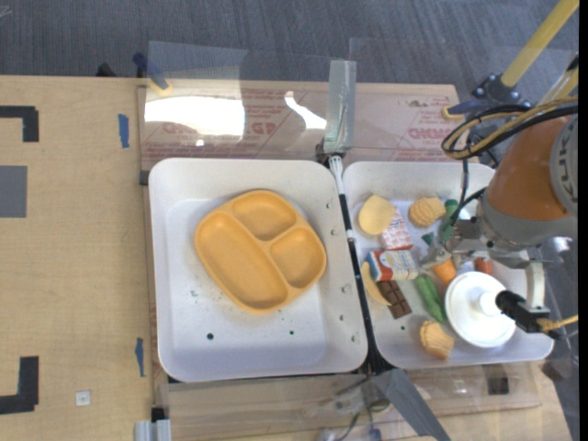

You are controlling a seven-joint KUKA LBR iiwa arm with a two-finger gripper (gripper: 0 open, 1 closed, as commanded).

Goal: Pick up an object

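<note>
Wooden table (pixel 73 274) under a fixed camera carries two white bins: the left bin (pixel 175 338) holds a yellow divided plate (pixel 262 249), the right bin (pixel 404 343) a heap of toy food. The arm (pixel 533 177) hangs over the right bin, its end effector (pixel 450 237) low among the items; whether it is released or clenched cannot be told. A cookie (pixel 376 215), a packet (pixel 397 237) and a carrot (pixel 444 271) lie just beside it. Crowding looks like the main risk: a descent could nudge neighbours or close on nothing.
</note>
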